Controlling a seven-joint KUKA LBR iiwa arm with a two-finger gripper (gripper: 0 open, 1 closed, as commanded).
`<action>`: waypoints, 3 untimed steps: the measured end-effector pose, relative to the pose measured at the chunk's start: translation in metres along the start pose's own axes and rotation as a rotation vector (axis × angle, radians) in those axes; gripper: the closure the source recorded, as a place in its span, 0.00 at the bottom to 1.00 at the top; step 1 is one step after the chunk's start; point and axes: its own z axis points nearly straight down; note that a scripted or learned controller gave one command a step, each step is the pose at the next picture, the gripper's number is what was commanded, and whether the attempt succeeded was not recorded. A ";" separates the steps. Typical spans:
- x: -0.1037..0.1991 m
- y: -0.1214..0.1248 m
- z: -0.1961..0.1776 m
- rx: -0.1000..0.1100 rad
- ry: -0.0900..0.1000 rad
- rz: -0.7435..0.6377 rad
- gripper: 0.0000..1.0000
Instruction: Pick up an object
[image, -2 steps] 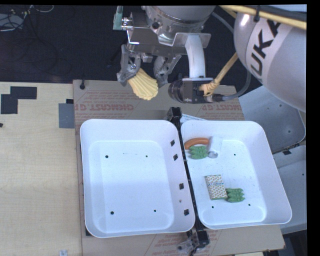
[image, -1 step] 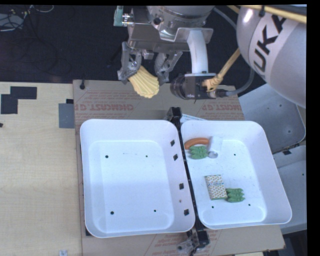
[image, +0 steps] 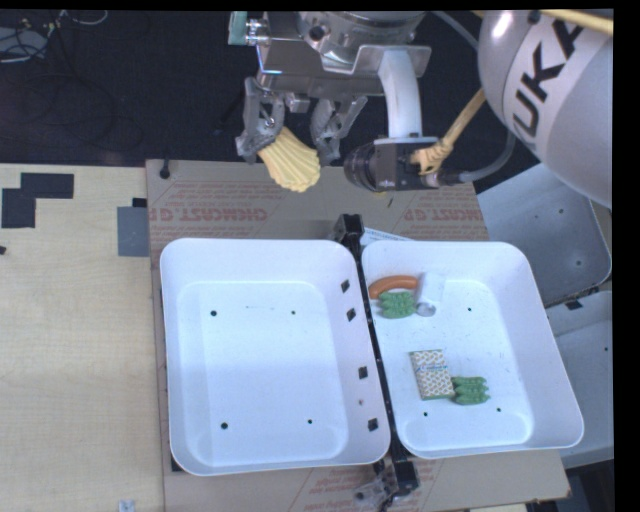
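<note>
One pale yellow ribbed shell-shaped object (image: 291, 163) sits pinched at its edge between the closed fingers of the gripper (image: 296, 137), high beyond the bins' far side, so it may slip loose.

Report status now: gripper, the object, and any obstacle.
Gripper raised above the bench, shut on yellow ridged object. Object lifted, behind the left bin. Nothing in the way.

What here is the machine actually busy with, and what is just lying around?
Busy with:
- gripper, raised above the bins
- yellow ridged object between its fingers

Lying about, all in the right bin:
- orange piece
- green piece
- patterned packet
- second green piece
</note>
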 end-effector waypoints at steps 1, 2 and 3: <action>0.001 0.000 -0.009 0.005 -0.002 -0.008 1.00; 0.002 -0.001 -0.018 0.010 -0.003 -0.015 1.00; 0.004 -0.001 -0.027 0.015 -0.004 -0.022 1.00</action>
